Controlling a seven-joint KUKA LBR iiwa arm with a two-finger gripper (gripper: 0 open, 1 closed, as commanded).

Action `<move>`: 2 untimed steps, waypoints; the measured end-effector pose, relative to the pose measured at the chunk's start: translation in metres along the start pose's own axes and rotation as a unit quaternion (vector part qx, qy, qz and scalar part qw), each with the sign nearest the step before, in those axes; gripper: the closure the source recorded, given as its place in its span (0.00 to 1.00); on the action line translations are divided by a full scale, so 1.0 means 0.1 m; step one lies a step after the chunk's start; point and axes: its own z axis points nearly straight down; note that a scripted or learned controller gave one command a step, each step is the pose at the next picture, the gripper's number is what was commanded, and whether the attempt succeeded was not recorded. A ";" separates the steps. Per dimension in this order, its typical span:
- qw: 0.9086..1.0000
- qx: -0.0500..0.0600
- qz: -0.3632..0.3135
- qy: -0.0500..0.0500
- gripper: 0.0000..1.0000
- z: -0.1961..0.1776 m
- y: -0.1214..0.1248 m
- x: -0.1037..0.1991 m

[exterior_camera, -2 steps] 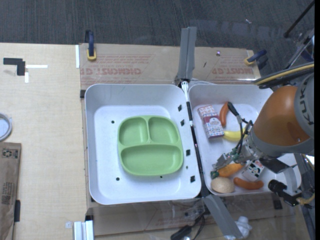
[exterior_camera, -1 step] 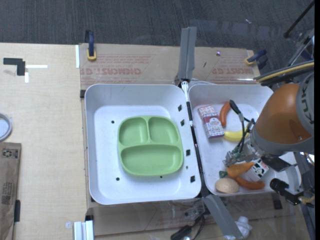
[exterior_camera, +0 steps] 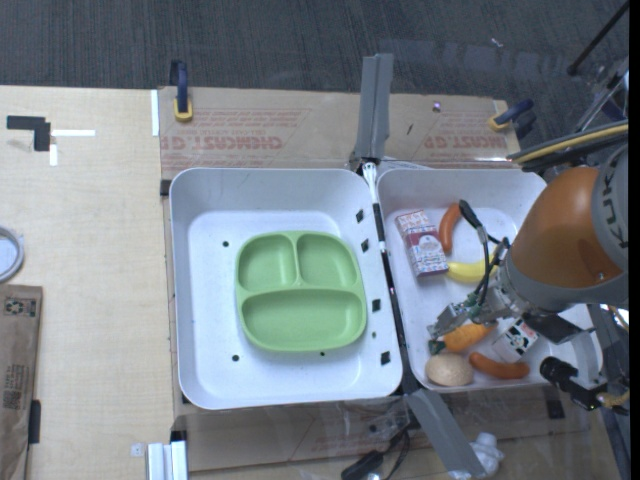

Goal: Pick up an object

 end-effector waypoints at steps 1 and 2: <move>0.999 0.000 0.049 0.000 0.00 -0.06 -0.04 -0.09; 1.000 0.000 0.006 -0.001 0.00 0.09 0.48 -0.34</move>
